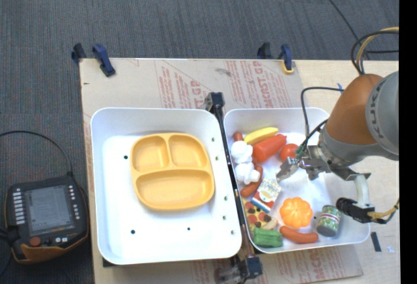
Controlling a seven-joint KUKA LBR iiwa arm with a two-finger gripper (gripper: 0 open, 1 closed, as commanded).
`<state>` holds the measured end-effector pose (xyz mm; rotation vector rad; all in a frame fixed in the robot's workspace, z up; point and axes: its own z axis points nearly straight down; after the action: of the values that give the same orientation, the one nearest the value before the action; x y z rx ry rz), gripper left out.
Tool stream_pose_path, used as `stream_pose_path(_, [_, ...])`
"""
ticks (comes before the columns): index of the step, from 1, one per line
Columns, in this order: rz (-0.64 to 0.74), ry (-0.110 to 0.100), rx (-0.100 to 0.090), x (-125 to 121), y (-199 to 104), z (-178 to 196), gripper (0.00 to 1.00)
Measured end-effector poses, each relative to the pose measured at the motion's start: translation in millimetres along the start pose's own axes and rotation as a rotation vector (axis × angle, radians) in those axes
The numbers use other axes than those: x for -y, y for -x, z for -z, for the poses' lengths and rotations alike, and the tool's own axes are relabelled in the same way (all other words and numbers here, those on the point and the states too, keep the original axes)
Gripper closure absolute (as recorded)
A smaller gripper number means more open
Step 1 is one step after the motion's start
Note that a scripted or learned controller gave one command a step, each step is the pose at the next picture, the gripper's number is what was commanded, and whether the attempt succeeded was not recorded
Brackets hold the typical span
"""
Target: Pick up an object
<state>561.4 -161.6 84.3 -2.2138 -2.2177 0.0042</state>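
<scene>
Right-hand bin (313, 114), frame's lower right, item: jaws (291, 167) spread apart and gripping nothing, poised over the red pepper (268, 147) beside the tomato (288, 152); you should centre on one piece, descend straight, then close.

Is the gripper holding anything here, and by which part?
Nothing is held: the gripper hangs open over the right bin, nothing between its fingers.

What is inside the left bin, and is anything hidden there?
Inside the left bin lies one yellow tray with three compartments, all bare. Around it the bin's white floor shows small dark dots. Whatever may lie under the tray is covered and cannot be seen.
</scene>
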Motion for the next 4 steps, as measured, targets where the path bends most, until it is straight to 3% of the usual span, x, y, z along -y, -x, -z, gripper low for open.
stream_pose_path(1, [0.000,0.005,0.003,-70,12,2,0.00])
stream_pose_path(2, [0.005,0.000,0.002,-70,12,9,1.00])
stream_pose_path(3, [-0.001,0.006,0.004,-43,7,105,1.00])
stream_pose_path(4, [0.002,0.003,0.002,-82,-60,66,1.00])
